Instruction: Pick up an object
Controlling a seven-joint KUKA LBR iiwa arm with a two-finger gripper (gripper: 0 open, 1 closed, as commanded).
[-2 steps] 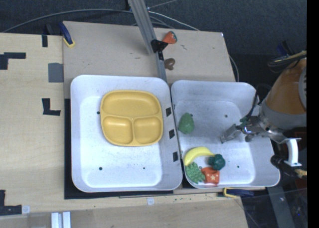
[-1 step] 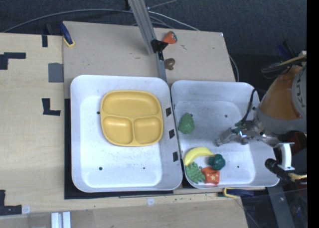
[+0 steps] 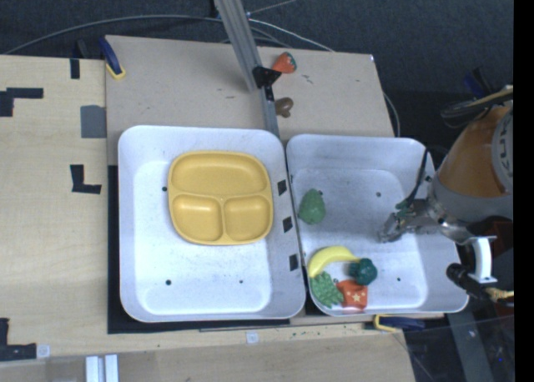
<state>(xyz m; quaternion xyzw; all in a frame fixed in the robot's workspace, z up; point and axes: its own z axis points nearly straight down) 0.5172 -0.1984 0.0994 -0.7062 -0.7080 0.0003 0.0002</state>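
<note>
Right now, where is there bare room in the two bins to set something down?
Left bin: bare floor below the yellow plate. Right bin: bare middle between the green pear and the end effector. Crowded at its near-left corner: banana and small toys.
</note>
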